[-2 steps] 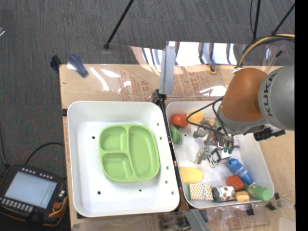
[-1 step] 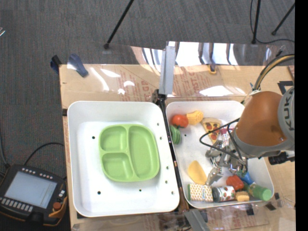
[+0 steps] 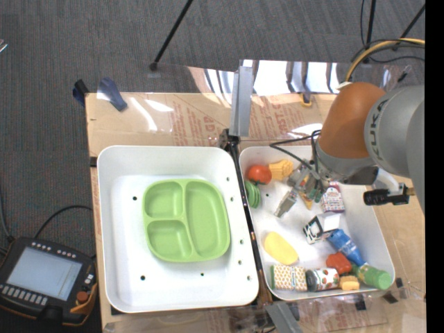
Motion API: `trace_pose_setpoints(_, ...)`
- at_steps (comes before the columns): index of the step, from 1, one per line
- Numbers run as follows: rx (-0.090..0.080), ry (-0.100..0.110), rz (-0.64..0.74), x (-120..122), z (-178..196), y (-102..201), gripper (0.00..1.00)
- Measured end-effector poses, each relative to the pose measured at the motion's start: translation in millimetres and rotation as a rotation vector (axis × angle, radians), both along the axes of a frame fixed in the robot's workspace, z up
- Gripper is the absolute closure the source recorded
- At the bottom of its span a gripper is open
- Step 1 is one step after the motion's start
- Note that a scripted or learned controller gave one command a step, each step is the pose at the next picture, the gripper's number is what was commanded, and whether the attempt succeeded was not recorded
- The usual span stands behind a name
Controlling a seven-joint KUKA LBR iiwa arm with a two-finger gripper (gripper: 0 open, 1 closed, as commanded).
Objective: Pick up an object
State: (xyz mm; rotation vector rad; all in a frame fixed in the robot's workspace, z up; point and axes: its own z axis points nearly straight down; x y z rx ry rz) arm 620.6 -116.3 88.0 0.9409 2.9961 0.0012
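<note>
We see the arm [image 3: 368,134] reaching in over the right bin [image 3: 378,224], and its bulk hides the bin's upper right corner. Below the orange band the claw [image 3: 297,189] hangs over the bin's upper middle, its metal fingers [image 3: 286,203] angled down and to the left. We cannot tell whether they are spread or closed, and we see nothing between them.

Just left of the claw lie a red tomato-like toy [image 3: 259,174] and a yellow piece [image 3: 281,168], touching each other; a green item [image 3: 252,194] is half hidden at the bin's left wall. A small white carton [image 3: 333,200] stands just right of the claw. Lower down, a yellow lemon-like toy [image 3: 280,248] lies with its long axis running from upper left to lower right. A white toy block [image 3: 320,228] and a blue packet [image 3: 345,244] lie beside each other; small cans and a green bottle [image 3: 374,277] crowd the lower edge, hard to make out.

The left bin [image 3: 111,186] holds a green divided plate [image 3: 186,219]. A pendant [image 3: 45,276] sits beside the bench [image 3: 139,120].
</note>
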Motion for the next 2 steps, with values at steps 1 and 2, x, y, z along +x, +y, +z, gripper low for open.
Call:
trace_pose_setpoints(1,0.000,0.001,-0.252,6.9,-0.4,36.5,0.00)
trace_pose_setpoints(2,-0.001,0.003,-0.256,-38.5,-0.8,-9.5,0.00)
